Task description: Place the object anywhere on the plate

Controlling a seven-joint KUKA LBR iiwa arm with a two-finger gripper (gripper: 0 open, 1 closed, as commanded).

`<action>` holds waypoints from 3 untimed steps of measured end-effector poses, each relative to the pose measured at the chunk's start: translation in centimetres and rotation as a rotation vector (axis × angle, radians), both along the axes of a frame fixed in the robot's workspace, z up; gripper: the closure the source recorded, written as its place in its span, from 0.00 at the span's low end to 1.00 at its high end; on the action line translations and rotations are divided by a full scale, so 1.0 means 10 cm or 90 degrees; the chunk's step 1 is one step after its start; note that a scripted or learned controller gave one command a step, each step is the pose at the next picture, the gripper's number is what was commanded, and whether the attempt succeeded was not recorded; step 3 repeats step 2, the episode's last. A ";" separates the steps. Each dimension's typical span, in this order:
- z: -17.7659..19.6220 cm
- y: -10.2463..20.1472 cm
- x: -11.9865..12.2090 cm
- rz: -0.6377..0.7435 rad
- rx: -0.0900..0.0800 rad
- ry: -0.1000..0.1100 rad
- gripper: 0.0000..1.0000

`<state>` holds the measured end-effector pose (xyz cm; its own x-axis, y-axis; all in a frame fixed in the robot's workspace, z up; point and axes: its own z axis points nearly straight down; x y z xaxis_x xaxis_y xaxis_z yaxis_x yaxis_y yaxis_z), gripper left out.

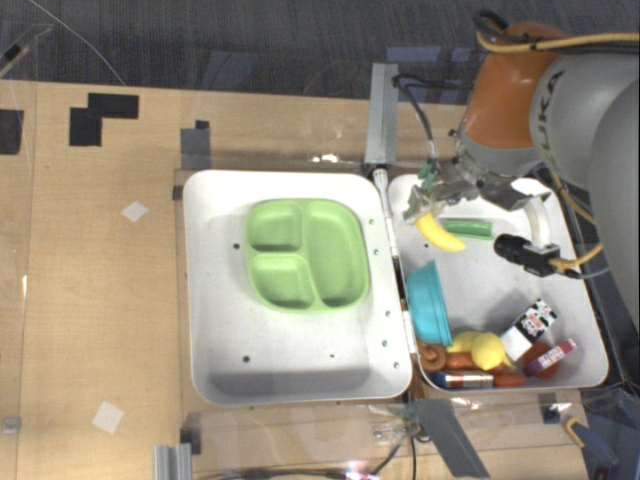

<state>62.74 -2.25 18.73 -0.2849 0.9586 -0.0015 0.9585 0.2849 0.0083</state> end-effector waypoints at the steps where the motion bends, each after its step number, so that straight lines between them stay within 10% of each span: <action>1: -0.01 0.82 0.00 0.086 0.000 0.001 1.00; 2: -0.01 0.80 0.01 0.084 -0.001 0.001 0.00; 3: -0.01 0.80 0.01 0.084 -0.001 0.001 0.00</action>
